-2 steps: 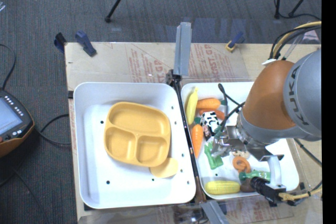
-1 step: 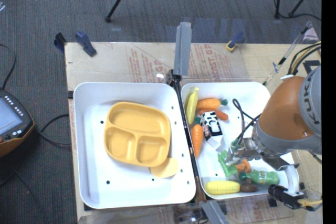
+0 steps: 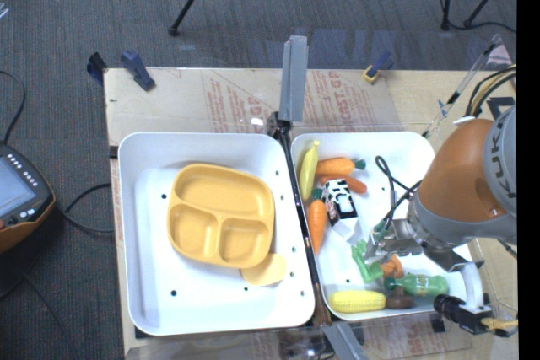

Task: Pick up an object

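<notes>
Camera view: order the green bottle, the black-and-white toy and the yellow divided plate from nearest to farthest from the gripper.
From the gripper:
1. Green bottle, just below it in the right bin.
2. Black-and-white toy, up-left, same bin.
3. Yellow divided plate, in the left bin.

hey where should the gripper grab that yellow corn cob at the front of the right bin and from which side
Probably across the middle of the yellow corn cob, coming straight down. It lies flat, long axis running left to right near the front wall of the right white bin, so the fingers would close front-to-back across its narrow width. The green plastic bottle lies close behind its right end, so keep toward the left half.
</notes>
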You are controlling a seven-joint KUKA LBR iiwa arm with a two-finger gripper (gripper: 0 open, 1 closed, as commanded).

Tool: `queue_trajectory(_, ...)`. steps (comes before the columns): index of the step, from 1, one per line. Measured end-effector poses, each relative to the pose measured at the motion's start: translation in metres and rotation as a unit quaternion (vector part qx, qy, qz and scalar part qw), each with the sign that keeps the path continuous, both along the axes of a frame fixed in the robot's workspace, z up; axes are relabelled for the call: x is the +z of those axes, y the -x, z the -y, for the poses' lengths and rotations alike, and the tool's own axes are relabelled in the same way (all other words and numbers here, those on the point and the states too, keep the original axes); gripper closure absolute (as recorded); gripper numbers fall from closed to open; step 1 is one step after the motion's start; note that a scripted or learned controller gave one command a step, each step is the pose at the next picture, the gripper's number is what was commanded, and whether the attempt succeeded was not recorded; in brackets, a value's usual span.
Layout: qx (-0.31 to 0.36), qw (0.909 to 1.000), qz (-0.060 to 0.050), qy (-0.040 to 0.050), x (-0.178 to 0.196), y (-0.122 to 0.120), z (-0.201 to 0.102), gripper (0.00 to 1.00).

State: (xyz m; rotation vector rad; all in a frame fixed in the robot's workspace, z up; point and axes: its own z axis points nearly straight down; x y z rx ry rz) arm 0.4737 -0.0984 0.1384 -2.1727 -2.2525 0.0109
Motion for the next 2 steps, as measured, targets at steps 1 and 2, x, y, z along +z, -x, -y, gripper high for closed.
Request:
queue_trajectory(1, 0.072, 0.9974, 0.007, -0.0001, 0.062, -0.003, -0.076, 1.0)
queue_trajectory(2, 0.185, 0.9828, 0.006, 0.0003, 0.102, -0.003, -0.106, 1.0)
